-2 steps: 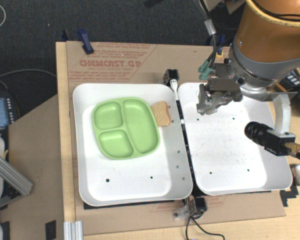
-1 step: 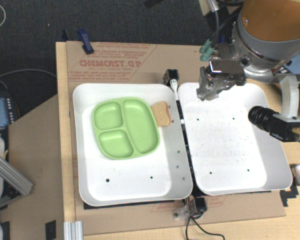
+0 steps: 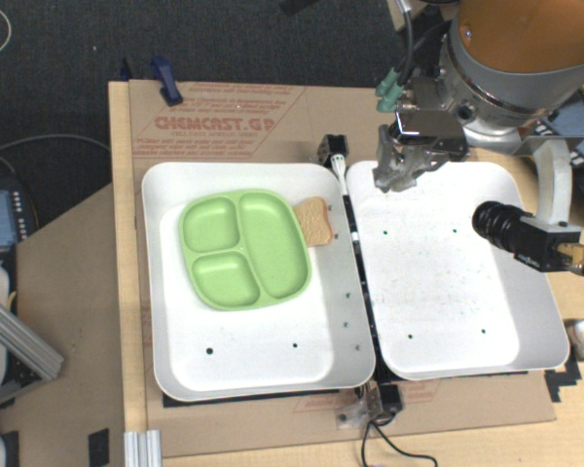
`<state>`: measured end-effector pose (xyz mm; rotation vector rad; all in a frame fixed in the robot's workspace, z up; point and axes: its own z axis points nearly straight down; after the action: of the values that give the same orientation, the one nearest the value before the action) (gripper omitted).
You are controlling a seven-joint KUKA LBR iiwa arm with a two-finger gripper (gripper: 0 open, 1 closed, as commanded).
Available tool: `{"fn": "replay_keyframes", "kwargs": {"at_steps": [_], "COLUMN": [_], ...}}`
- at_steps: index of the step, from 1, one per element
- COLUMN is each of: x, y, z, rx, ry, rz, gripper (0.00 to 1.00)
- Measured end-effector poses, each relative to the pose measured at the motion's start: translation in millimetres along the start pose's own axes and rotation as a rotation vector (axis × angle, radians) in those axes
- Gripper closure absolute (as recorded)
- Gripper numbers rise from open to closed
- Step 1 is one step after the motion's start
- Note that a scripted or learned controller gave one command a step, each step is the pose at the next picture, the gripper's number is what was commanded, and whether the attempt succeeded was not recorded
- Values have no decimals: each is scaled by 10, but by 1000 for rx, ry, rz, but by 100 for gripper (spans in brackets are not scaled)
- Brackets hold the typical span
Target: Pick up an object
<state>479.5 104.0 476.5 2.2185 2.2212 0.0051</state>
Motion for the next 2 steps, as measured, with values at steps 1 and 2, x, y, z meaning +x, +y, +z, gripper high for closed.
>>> {"fn": "replay_keyframes", "kwargs": {"at_steps": [1, 2], "x": [197, -268], "y": [-6, -16], "z": [142, 972], "rx": [8, 15], "ry": [-1, -4], "rz": [-1, 7], "gripper": [100, 100]}}
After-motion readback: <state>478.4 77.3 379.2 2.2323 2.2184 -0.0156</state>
